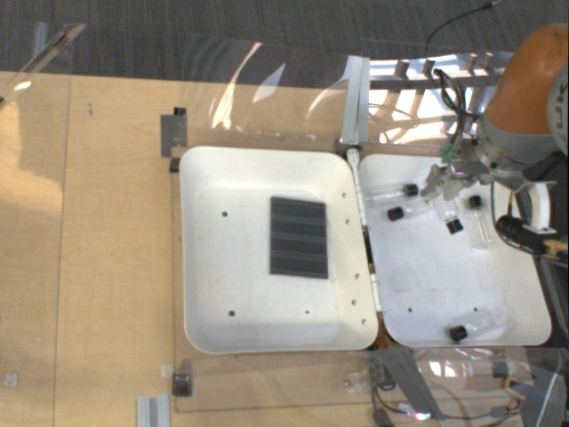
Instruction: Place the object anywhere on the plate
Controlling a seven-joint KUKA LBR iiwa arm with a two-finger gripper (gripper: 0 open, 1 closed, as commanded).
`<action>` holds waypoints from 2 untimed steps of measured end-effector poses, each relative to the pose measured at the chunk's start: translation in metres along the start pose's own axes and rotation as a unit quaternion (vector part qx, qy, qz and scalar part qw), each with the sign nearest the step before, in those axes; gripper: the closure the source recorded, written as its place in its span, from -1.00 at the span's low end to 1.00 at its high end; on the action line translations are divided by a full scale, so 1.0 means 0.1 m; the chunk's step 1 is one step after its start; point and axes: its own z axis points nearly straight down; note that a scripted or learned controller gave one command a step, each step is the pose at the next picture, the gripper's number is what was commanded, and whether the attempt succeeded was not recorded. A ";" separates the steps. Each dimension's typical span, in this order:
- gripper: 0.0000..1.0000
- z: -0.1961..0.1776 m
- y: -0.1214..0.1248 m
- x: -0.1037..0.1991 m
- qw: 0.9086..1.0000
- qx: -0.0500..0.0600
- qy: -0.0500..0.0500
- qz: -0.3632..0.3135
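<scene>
While the tool (444, 178) (grip unclear) hovers, one plate (299, 237) lies between two bins (204, 238).

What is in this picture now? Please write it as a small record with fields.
left bin: holds a dark ribbed plate, lying flat near the middle
right bin: holds several small clear pieces with black caps
arm: reaches in over the right bin's far right corner
claw: hard to make out
object on plate: none yet

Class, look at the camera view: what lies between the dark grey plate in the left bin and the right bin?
In the camera view, beyond the dark grey plate, bare white floor of the left bin, then its rim meeting the right bin.
</scene>
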 end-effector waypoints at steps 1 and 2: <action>1.00 -0.01 0.48 0.29 0.997 0.000 0.000 -0.072; 1.00 -0.05 0.69 0.92 0.969 -0.001 0.001 -0.246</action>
